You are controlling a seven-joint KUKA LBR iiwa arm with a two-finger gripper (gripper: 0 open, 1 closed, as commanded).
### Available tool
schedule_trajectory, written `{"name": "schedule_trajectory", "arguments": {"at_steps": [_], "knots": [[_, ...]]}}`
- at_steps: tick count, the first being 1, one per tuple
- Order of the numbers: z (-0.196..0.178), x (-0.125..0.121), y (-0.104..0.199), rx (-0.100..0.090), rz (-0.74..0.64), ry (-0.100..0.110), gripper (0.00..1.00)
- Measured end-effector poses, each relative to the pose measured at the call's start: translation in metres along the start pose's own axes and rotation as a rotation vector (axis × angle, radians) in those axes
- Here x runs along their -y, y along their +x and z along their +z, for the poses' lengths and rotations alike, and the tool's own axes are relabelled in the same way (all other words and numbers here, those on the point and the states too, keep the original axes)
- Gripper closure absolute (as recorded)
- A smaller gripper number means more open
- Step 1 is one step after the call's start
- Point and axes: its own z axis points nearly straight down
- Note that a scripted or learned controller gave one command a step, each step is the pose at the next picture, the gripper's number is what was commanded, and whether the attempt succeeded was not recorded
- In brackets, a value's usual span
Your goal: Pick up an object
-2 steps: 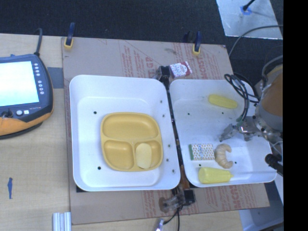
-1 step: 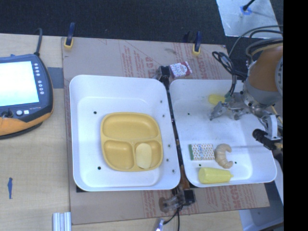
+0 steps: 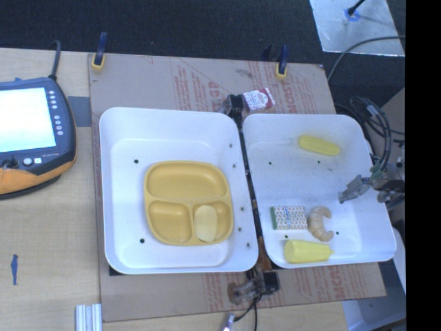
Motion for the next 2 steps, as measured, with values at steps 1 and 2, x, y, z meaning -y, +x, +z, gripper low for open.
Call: {"name": "schedule_trajectory", "arguments": {"at_steps": [1,2], "knots": [[0.094,-0.063,0.088,-0.001,-0.006,0.004,0.0],[0.015,0.013,0.043,-0.001,0.0,0.002,0.0]]}}
